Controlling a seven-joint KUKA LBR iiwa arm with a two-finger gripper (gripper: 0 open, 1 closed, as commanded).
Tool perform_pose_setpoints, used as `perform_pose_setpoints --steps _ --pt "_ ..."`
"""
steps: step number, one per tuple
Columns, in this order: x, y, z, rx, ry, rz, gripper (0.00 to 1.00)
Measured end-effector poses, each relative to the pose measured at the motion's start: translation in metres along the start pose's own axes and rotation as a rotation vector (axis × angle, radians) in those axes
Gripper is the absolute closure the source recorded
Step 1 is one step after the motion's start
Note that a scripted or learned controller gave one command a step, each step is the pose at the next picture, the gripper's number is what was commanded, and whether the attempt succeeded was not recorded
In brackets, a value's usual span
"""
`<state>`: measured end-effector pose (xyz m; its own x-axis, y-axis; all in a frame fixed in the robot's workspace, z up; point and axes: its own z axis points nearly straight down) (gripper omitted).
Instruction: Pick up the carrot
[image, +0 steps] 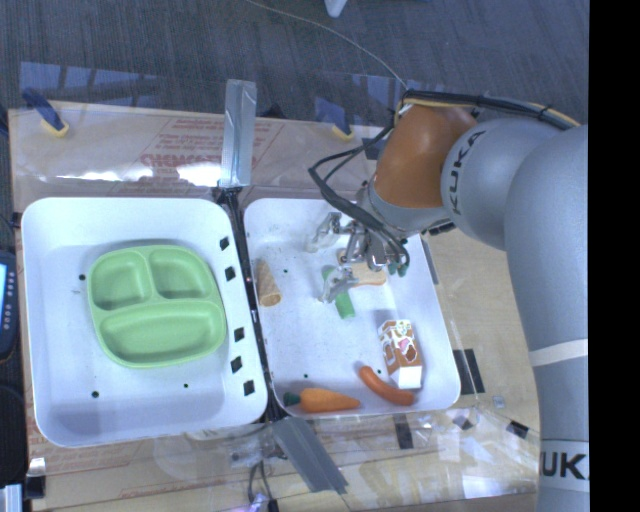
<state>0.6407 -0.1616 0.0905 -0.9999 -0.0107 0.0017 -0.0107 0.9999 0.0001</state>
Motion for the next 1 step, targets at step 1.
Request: perform_pose_setpoints --steps 1 --pt "-0.0031 0.0026 -0.0137 0.002 -0.007 -0.009 1.0"
